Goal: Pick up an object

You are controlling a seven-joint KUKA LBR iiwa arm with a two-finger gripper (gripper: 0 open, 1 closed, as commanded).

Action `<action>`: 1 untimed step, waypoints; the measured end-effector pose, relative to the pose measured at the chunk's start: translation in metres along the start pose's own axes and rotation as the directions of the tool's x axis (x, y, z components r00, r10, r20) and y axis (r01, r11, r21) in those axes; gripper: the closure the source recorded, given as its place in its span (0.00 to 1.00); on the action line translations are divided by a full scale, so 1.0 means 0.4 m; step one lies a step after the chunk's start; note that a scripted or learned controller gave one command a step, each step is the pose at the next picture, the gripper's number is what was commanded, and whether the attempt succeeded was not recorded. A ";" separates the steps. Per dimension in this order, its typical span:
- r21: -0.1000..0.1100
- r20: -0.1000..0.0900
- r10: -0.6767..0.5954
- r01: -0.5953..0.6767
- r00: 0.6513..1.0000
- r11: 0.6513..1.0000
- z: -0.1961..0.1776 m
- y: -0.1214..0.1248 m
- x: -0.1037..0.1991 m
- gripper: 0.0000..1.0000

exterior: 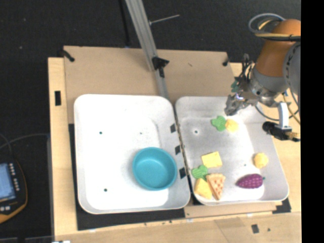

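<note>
Arm: KUKA gripper (234,105) poised at far edge of right bin (202,110), just above green toy (218,123) & small yellow piece (232,125).
Fingers: too small/blurred, can't tell if spread or pinching.
Risk: the 2 pieces touch, so a descent btwn them may nudge both & grip neither.
Elsewhere: blue bowl (152,167) sits in left bin (101,115).

Robotics laboratory test cell. Indicators: an industrial arm (273,59) over a plywood bench (116,70) carrying two white bins (101,115) — the right-hand one stocked with toy food (211,160). Behind the bins stands an aluminium mast (144,32); far left of them lies what is probably a control pendant (9,184) — partly cropped.
</note>
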State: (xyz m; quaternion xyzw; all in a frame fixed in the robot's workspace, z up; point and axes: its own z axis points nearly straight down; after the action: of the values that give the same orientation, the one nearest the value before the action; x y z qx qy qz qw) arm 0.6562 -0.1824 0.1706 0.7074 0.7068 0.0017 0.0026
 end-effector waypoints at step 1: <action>-0.003 0.001 -0.004 0.004 1.000 1.000 -0.157 -0.003 0.014 1.00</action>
State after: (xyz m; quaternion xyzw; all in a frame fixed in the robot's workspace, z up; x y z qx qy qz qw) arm 0.6547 -0.1769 0.2332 0.7061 0.7081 0.0026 0.0039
